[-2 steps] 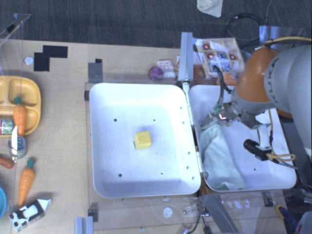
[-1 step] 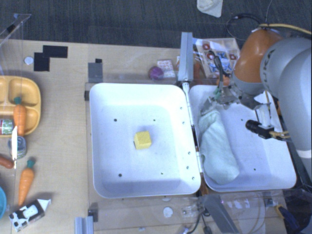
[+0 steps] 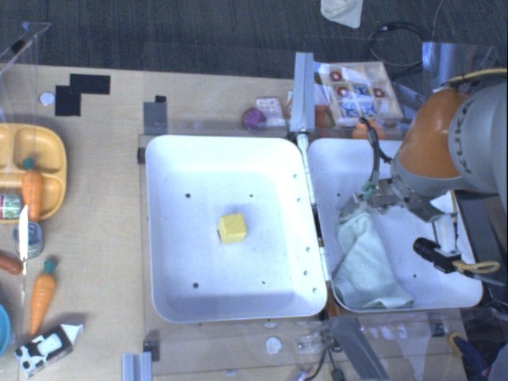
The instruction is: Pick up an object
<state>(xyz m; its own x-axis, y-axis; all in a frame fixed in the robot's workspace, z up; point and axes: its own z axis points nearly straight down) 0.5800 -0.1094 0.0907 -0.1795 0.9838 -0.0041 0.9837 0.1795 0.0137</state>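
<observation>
The grey arm [image 3: 468, 145] with its glossy orange band looms over the right bin [image 3: 444, 288]; its gripper [image 3: 367, 201] dips to a crumpled pale cloth [image 3: 367, 264], grip state impossible to tell; in the smooth white left bin [image 3: 171, 165] a small yellow spongy cube [image 3: 232, 228] sits alone near the middle.

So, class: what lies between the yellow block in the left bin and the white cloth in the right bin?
In the camera view, bare bin floor, then the two bins' adjoining rims, separate the yellow block from the white cloth.
</observation>
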